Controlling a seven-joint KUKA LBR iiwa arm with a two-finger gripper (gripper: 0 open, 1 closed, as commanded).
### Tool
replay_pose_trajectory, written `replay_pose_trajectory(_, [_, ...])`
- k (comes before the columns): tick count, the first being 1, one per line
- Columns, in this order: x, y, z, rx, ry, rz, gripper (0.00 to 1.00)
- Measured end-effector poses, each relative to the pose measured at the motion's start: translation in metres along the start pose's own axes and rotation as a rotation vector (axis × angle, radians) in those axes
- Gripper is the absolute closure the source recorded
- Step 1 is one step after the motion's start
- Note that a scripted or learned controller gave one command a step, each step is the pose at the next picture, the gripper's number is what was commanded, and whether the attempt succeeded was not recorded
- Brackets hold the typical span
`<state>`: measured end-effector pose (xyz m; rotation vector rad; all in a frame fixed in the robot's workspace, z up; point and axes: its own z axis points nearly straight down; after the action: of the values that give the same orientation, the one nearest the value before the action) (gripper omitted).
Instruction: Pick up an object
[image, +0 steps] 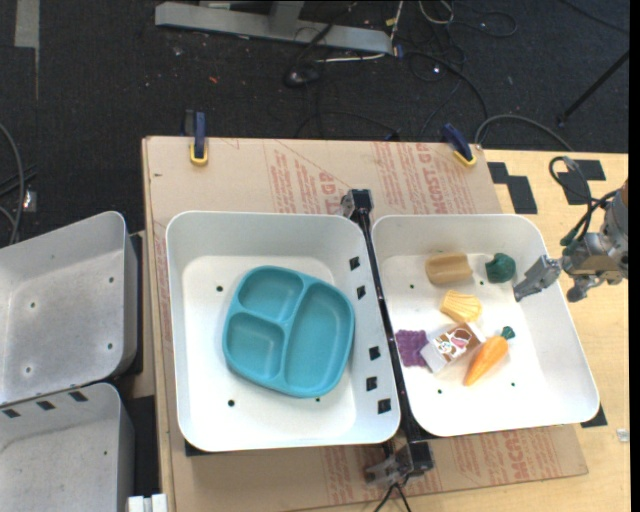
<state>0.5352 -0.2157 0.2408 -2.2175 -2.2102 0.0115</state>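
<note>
Nearest the lens, a black clamp (400, 465) grips the front rims where the two white bins meet. Over at the right bin (560, 400), the hand (557, 283) hangs above the bin's right rim with its two fingers (533, 280) spread apart and nothing between them. Just beside its left finger sits a dark green lump (500, 266), and next to that a tan roll (447, 268), both near the back wall. Below them lie a yellow ridged piece (461, 305), a carrot (487, 358), a small white packet (450, 345) with red print too small to read, and a purple piece (410, 345); the packet touches the carrot and the purple piece. The bin's floor is bare along the front and in the right front corner, leaving room there. The left bin (200, 400) holds a blue divided plate (289, 330), with bare floor all round it. Both bins rest on a brown worktop (270, 170) carrying red printed lettering that I cannot read from this angle. Two blue and yellow clips (199, 140) pinch its back edge. Further left stand two more white trays (60, 290).
</note>
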Motion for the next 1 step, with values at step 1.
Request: replay_pose_trajectory(1, [0.0013,0.0024,-0.0076,-0.013,-0.003,-0.005,0.0])
